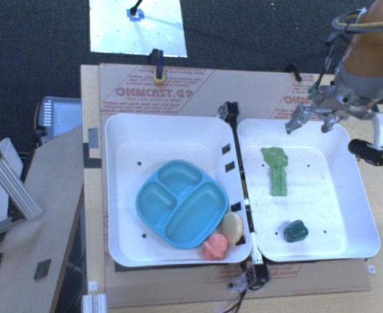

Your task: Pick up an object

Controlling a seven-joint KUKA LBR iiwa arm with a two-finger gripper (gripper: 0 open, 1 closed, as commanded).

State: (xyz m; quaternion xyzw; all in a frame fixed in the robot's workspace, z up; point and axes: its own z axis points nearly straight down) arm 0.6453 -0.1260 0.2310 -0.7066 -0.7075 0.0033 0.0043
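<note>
Two shallow white bins sit side by side on the bench. The left bin (122, 142) contains three items: one light blue plastic tray with three compartments (181, 203), one cream egg-shaped object (231, 226) and one pink rounded object (215, 246). The cream object lies against the tray's lower right edge, near the divider between the bins. The pink object lies just below it, touching both the tray edge and the bin's front wall.

The right bin (354, 194) contains two items: one light green elongated soft object (276, 169), lying lengthwise in the upper middle of the bin, and one dark green rounded object (295, 231), near the front wall. The two are well apart from each other.

One arm is present. Its grey body with the orange band (372, 41) enters from the right and stands above the far right corner of the right bin. The two-finger gripper (311, 120) hangs over the bin's far rim, with its fingers spread apart and nothing between them. The gripper is above and to the right of the light green object, clear of it.
</note>
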